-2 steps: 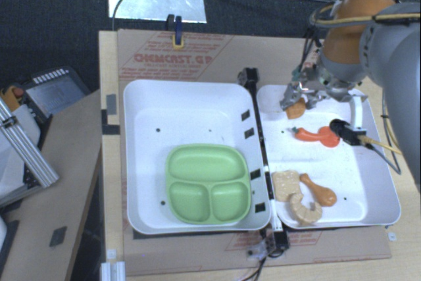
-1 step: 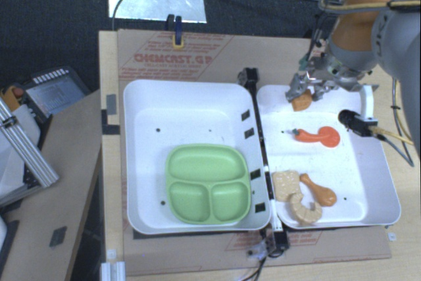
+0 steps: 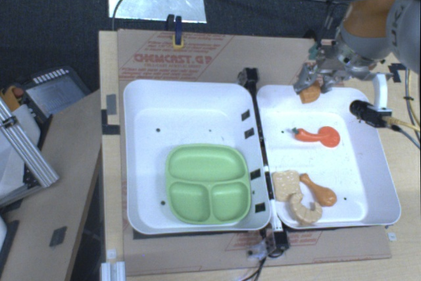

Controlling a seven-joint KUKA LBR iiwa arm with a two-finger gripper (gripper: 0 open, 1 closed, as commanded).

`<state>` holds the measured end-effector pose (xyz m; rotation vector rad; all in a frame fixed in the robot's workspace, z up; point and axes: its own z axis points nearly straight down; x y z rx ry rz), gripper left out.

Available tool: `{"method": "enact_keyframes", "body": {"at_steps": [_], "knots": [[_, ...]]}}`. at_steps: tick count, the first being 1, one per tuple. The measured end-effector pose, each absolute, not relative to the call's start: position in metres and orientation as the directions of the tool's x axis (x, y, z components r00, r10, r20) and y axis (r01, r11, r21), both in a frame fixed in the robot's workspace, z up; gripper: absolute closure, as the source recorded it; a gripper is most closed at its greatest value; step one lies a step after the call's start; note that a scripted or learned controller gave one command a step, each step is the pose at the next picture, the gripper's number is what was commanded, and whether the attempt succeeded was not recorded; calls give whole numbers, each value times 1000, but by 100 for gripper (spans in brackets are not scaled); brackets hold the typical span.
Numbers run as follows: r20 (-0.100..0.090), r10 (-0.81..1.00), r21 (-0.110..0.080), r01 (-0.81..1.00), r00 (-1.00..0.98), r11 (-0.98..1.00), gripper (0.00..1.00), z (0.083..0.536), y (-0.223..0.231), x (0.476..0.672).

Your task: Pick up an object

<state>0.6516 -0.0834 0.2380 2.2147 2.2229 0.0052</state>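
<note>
**A:** What's at the jaws?

**B:** A small orange-brown lump [image 3: 309, 95] sits right at their tips, over the far rim of the right bin [image 3: 358, 168]. I cannot tell how far the jaws are open, or whether they actually pinch the lump or just touch its top.

**A:** So what makes the lift go well?

**B:** I'd say a straight rise. The bin wall is just behind the jaws, so any drift that way could knock the lump loose. If the lump comes up with them, the grip is good.

**A:** Anything in the way?

**B:** Not close. A red-orange curved piece [image 3: 319, 135] lies on the near side of the jaws, clear of them. Further that way, well apart, a drumstick [image 3: 319, 191], a tan slice [image 3: 285, 183] and a pale ring piece [image 3: 304, 210] huddle together. Off to the jaws' far side, past the divider, a green divided plate [image 3: 207, 182] lies in the left bin [image 3: 184, 108].
</note>
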Motion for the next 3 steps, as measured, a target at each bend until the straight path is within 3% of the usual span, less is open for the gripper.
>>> {"method": "enact_keyframes", "body": {"at_steps": [1, 3], "knots": [[2, 1000, 0, 1000, -9, 9, 100, 232, -34, 644], [2, 1000, -1, 1000, -9, 9, 100, 229, 51, 609]]}}
